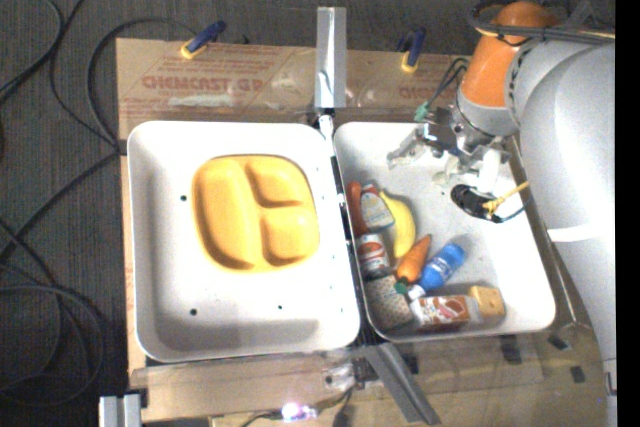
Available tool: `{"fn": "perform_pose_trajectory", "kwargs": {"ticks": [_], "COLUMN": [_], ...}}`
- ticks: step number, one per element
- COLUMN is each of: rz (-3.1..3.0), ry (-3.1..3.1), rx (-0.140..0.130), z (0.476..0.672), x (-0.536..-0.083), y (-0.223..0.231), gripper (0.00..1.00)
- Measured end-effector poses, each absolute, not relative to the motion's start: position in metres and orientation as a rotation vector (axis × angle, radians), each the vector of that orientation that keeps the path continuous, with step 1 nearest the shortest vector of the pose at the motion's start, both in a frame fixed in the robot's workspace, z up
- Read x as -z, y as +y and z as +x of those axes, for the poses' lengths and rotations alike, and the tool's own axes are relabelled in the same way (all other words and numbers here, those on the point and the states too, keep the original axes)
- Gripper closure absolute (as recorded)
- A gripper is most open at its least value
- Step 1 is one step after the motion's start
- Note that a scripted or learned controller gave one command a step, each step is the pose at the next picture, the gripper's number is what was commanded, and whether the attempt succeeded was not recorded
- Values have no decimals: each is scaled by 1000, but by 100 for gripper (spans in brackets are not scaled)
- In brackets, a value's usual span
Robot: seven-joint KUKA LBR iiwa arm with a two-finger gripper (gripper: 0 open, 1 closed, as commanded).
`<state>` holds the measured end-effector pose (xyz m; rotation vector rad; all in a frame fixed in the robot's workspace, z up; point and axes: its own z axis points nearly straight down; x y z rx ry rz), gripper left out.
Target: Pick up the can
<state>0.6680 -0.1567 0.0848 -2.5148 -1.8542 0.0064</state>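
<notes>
The can (372,253) is small, with a red and white label. It stands near the left wall of the right bin (530,300), packed among other items. My gripper (424,158) hovers over the bin's far part, up and to the right of the can and well apart from it. Its fingers are open with nothing between them.
Around the can lie a small bottle (375,210), a yellow banana-like piece (403,218), a carrot (414,257), a blue bottle (443,265), a red-labelled bottle (452,309) and a grey mesh item (384,300). The left bin (160,315) holds a yellow divided plate (257,211).
</notes>
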Motion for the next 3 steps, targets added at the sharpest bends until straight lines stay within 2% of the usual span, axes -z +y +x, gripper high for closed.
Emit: {"fn": "perform_pose_trajectory", "kwargs": {"ticks": [1, 2, 3], "rz": [-2596, -2529, -2538], "ry": [-1774, -1848, -1856], "rx": [2, 0, 3], "z": [605, 666, 605], "x": [-88, -87, -88], "y": [-145, -187, -149], "gripper": [0, 0, 0]}}
